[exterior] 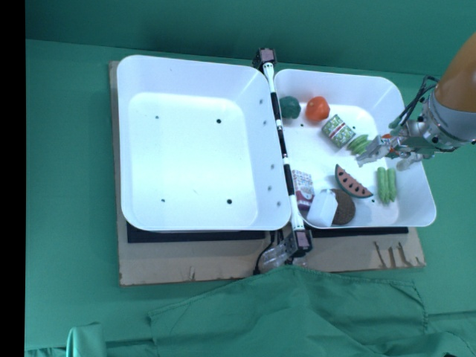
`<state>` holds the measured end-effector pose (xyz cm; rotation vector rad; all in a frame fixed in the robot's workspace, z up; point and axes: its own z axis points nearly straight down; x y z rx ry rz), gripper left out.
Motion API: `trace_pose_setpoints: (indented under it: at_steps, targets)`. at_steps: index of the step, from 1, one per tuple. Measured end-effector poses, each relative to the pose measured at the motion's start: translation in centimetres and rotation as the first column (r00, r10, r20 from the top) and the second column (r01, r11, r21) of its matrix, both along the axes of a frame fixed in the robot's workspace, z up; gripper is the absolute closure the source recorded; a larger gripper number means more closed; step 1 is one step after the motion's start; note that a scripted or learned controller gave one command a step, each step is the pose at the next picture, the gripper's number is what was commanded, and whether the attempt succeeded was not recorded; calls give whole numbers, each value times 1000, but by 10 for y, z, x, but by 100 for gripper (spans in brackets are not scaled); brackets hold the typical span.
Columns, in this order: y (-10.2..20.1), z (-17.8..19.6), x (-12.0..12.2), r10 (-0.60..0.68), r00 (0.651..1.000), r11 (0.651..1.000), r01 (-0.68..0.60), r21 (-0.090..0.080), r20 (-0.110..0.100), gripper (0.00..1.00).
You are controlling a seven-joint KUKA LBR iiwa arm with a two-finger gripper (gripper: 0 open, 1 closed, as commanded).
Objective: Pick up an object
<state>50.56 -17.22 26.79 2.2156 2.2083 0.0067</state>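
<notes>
The right bin [416,213] holds several toy foods. A dark green vegetable [289,107] and an orange fruit [317,108] lie at its back. A small green and red can [338,130] and a green pod [359,143] sit mid-bin. A watermelon slice [352,182] and a green bean bundle [385,184] lie nearer the front. My gripper [388,156] hangs over the bin's right side, just right of the pod and above the beans. It is open, and I see nothing between its fingers.
A maroon carton [302,184], a white cup [323,208] and a brown round piece [343,208] crowd the right bin's front left corner. The left bin [134,125] adjoins across a black and white divider [279,132]. Green cloth [297,311] lies in front.
</notes>
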Motion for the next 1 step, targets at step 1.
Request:
trace_pose_setpoints:
  at_steps: [1]
  targets:
    - [-10,51,7,-13,1000,1000,13,1,-1,100]
